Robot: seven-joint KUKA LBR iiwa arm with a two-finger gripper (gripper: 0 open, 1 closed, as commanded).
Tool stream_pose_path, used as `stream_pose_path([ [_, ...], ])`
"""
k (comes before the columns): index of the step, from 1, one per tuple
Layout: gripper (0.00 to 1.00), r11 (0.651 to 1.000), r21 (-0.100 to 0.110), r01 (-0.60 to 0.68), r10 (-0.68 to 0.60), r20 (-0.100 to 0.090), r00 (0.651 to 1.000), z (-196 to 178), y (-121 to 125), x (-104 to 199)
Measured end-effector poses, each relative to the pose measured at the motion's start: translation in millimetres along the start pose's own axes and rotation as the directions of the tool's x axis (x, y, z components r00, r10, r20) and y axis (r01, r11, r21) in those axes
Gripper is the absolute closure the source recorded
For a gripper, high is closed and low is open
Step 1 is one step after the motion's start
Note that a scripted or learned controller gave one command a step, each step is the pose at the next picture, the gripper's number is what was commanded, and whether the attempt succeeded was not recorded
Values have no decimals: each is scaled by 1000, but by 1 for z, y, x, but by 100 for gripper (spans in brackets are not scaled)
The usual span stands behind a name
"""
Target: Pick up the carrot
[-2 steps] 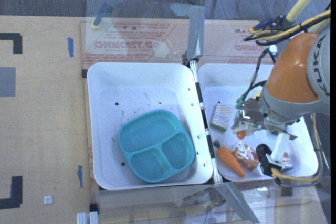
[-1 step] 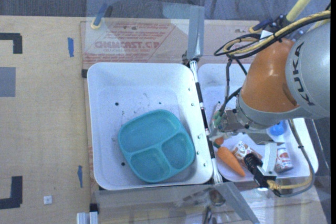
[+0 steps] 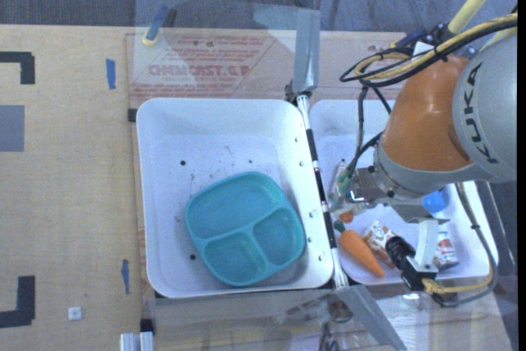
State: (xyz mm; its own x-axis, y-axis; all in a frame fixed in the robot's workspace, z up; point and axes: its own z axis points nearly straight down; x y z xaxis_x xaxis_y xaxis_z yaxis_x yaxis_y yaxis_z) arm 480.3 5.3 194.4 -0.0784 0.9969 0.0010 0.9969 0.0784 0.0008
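The orange carrot (image 3: 362,251) lies in the right bin (image 3: 329,126), near its front left corner, with its thin end toward the front. My gripper (image 3: 343,191) hangs over the bin's left side, just behind the carrot and close to the divider between the bins. The carrot lies on the bin floor, apart from the gripper. The grey and orange arm covers much of the right bin.
A teal divided plate (image 3: 245,228) lies in the left bin (image 3: 164,136), toward its front. In the right bin, a small printed packet (image 3: 378,235) sits beside the carrot, a red-and-white can (image 3: 446,250) lies at the right, and a blue object (image 3: 435,200) shows under the arm.
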Motion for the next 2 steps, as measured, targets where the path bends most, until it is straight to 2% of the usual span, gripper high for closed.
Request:
stream_pose_path([
  [2, 100, 1000, -5, -8, 8, 1, 1000, -20, 2, -3],
])
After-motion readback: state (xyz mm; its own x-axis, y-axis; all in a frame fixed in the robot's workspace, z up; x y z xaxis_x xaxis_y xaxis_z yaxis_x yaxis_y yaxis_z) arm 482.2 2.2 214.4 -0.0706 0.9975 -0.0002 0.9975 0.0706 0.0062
